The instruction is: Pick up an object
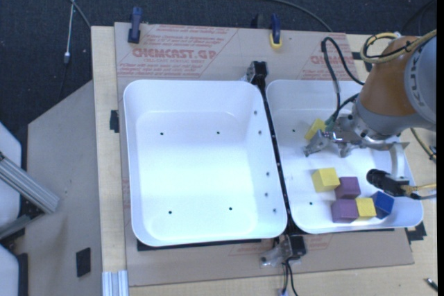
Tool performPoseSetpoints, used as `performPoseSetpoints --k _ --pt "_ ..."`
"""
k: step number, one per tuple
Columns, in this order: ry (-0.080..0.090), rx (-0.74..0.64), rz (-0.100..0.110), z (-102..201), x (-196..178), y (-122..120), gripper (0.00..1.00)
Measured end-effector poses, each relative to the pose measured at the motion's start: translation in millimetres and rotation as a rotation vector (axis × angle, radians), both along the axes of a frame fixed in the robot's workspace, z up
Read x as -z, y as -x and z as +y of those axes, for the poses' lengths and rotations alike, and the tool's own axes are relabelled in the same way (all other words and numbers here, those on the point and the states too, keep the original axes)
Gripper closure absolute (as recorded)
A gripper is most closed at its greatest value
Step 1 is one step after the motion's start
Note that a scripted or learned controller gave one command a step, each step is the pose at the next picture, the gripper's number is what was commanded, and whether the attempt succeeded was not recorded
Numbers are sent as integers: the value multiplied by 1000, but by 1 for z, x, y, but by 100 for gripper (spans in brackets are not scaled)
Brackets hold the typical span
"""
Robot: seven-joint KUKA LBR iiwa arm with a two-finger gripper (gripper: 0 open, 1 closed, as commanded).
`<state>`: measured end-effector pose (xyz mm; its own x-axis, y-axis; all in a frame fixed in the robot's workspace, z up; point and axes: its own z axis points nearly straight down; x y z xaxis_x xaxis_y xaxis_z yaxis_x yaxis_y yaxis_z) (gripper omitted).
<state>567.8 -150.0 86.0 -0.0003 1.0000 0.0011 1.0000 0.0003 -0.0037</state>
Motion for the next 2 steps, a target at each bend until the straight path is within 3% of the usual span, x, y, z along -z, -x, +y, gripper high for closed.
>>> performPoseSetpoints --k 1,2 --pt "1 -1 -6 -6 -2 -79 0" --pt "0 -1 -3 27 -2 -43 0"
